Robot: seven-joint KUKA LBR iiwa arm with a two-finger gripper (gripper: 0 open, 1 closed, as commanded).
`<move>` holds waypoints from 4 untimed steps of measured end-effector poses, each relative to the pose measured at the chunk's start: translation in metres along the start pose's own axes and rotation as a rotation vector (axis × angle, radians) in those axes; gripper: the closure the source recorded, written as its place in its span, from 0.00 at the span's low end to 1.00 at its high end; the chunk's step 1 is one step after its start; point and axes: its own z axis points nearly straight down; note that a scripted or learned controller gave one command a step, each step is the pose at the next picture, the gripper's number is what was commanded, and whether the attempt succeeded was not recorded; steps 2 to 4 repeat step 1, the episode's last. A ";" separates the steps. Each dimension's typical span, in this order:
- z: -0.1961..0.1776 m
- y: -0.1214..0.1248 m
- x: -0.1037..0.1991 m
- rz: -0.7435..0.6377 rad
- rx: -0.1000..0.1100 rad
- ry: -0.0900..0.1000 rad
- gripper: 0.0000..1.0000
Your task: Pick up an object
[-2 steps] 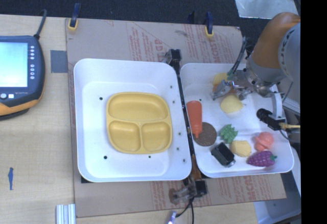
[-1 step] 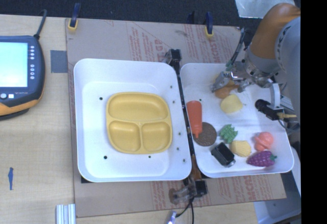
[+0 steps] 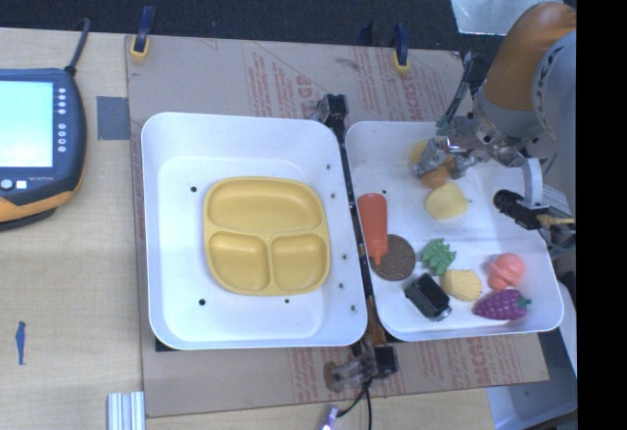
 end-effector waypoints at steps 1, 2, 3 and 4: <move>-0.091 -0.025 0.087 0.004 -0.013 -0.001 1.00; -0.091 -0.025 0.087 0.004 -0.013 -0.001 1.00; -0.091 -0.025 0.087 0.004 -0.013 -0.001 1.00; -0.091 -0.025 0.087 0.004 -0.013 -0.001 1.00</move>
